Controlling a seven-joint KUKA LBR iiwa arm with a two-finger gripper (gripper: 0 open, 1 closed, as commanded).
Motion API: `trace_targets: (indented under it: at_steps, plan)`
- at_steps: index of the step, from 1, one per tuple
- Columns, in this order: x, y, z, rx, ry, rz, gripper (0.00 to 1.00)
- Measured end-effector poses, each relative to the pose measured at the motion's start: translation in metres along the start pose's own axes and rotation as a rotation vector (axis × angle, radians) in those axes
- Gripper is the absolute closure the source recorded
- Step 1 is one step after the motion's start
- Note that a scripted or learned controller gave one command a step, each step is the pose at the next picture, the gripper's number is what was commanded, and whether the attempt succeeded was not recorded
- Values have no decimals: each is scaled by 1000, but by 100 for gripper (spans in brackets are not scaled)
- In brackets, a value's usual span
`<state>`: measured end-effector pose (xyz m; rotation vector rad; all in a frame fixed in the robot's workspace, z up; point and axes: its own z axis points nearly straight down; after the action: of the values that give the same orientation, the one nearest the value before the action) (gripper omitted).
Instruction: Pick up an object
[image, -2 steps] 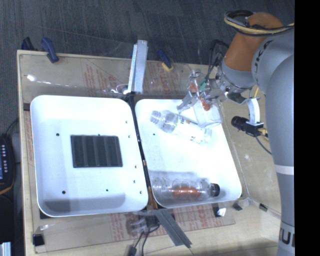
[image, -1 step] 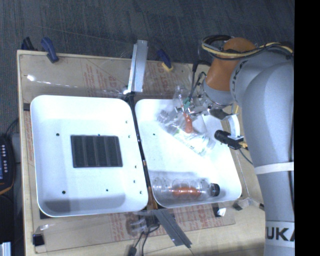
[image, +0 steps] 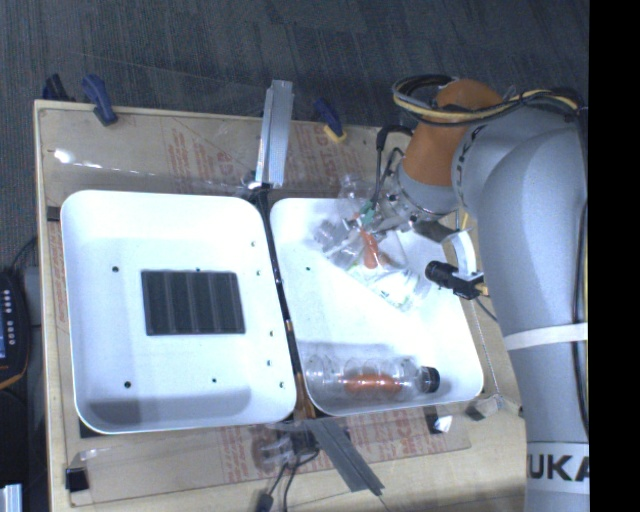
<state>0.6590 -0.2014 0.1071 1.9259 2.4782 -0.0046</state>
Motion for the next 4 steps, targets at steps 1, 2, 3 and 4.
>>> trace_targets:
  at_steps: [1, 2, 3, 4]
  plan:
    - [0, 1, -1, -3, -2, -51, 0]
    - [7, 3, 0, -6, -6, -78, 0]
    - [11, 4, 1, -5, -6, -99, 0]
    - [12, 4, -10, -3, -6, -103, 100]
